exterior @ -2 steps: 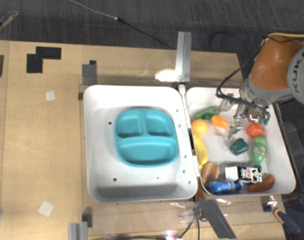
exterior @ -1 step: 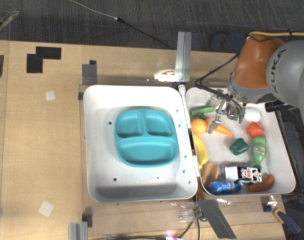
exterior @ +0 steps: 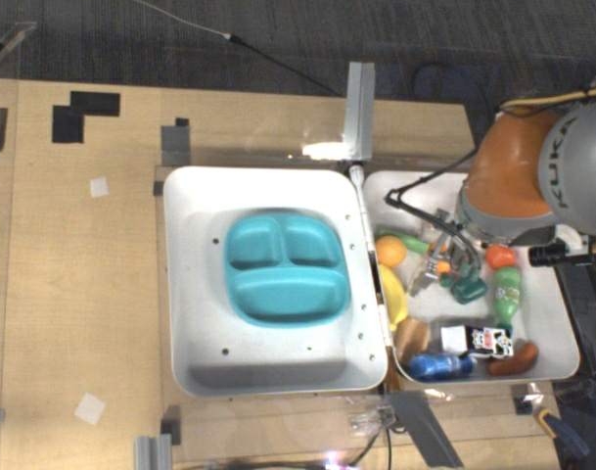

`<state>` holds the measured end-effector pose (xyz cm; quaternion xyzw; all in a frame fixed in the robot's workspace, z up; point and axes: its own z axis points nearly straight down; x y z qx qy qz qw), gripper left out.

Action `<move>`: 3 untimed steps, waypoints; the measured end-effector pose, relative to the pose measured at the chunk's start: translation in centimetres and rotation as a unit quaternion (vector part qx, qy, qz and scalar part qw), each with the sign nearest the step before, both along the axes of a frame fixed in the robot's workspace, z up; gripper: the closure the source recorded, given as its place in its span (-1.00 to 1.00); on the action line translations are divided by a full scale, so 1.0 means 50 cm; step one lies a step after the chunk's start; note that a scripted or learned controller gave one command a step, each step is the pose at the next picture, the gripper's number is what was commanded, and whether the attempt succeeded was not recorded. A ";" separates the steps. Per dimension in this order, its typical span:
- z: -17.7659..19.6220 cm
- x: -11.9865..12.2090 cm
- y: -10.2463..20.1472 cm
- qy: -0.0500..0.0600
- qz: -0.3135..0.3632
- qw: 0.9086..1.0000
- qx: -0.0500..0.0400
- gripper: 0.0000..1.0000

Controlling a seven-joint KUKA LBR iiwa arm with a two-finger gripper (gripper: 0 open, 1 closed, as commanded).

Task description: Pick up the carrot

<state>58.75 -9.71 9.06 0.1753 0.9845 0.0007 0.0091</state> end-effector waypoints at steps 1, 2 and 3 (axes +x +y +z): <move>0.253 0.057 -0.042 -0.001 -0.002 1.000 -0.001 -1.00; -0.001 0.053 -0.006 0.000 -0.007 1.000 0.000 -1.00; 0.024 0.057 -0.003 -0.002 -0.003 1.000 0.000 1.00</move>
